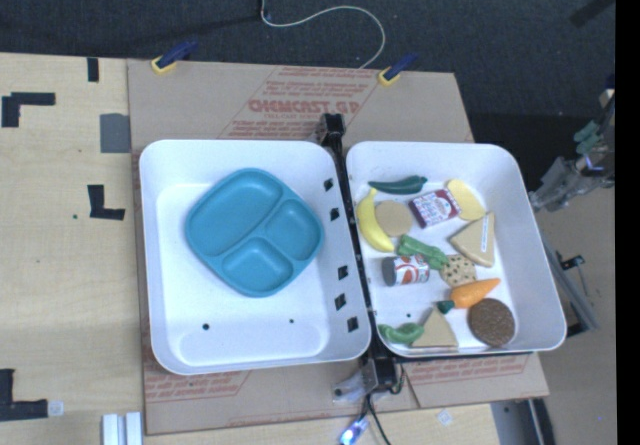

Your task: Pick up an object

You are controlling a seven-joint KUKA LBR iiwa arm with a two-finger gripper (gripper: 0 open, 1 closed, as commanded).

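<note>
The right white bin (528, 233) holds several toy foods. Among them are a yellow banana (369, 224), a green chili (399, 184), a red and white packet (432, 206), a small can (405, 273), an orange carrot (471, 293) and a round brown patty (491, 321). My gripper (560, 183) hangs at the right edge of the view, outside the right bin's right rim and apart from every object. Nothing shows in its grasp.
The left white bin (165, 263) holds a blue divided plate (255, 231). Both bins rest on a cardboard sheet (300, 103) on the bench. A white cable (320, 18) loops behind the bins. Black clips (332, 128) join the bins along the middle.
</note>
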